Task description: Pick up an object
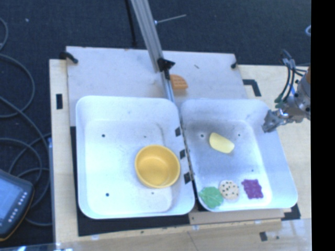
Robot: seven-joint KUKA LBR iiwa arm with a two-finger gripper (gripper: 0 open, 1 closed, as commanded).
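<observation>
Pick attempt, status check. Nothing is lifted yet, as far as I can see.

Gripper [273, 121] hangs at the far right rim of the right bin [278, 163], over its upper right corner, with the grey wrist and cables behind it. Claw state: I cannot tell, because it is small and dark against the rim at this slant. I see nothing carried in it.

Candidates, all placed against the right bin:
- yellow lump [221, 143]: lying inside, near the middle of the floor and a little toward the far wall. It is the item closest to the gripper, though clearly apart from it.
- green piece [211, 196], spotted disc [229, 190], purple piece [253, 188]: in a row along the near wall. The green piece and the disc are touching or almost so; the purple piece sits just beside them.
- yellow bowl [157, 166]: outside it, in the left bin [86, 140], upright, close to the shared edge.
- orange thing [178, 82]: outside, on the bench behind its far left corner, by the metal pole [149, 30].

Progress, my judgement: approach only. No descent, no closing, no lift done. What remains is the whole grasp: move in over a target, go down, close and raise it. The lump looks like the easy choice. It has open floor all round, while the three by the near wall are crowded and hard against the side — a likely place for a miss.
</observation>
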